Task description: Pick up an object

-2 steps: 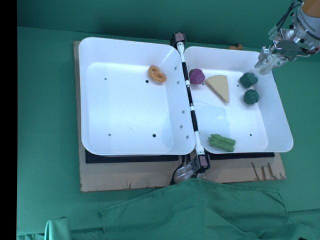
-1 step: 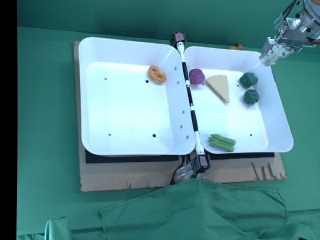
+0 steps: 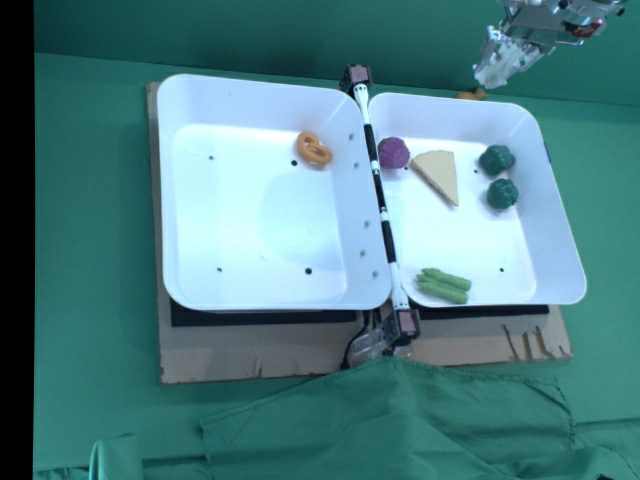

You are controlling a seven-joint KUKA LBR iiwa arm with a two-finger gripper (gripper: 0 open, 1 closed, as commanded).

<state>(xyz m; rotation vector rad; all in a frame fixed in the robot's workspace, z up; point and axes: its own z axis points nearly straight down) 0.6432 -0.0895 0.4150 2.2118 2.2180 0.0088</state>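
Broccoli floret (image 3: 496, 159), dark green and knobbly, sits in the upper right corner of the right bin (image 3: 560, 258), the item lying closest to the tool (image 3: 497, 68). That tool hangs above the bin's far rim, outside the tray, so the floret lies down and toward the camera from it, a short way inside the wall. Whether the tool is open or closed cannot be told from this angle; nothing is seen in its grip.

A second floret (image 3: 503, 194) rests just below the first, near but apart. A tan cheese wedge (image 3: 438, 175) lies to their left, its point aimed down and to the right, beside a purple cabbage-like ball (image 3: 394, 152) against the divider. Green bean pods (image 3: 444, 285) lie near the bin's front edge, long axis running left to right. A pretzel (image 3: 314, 149) sits alone in the left bin (image 3: 200, 98). Reaching any of these would likely mean coming in over the rim and descending.
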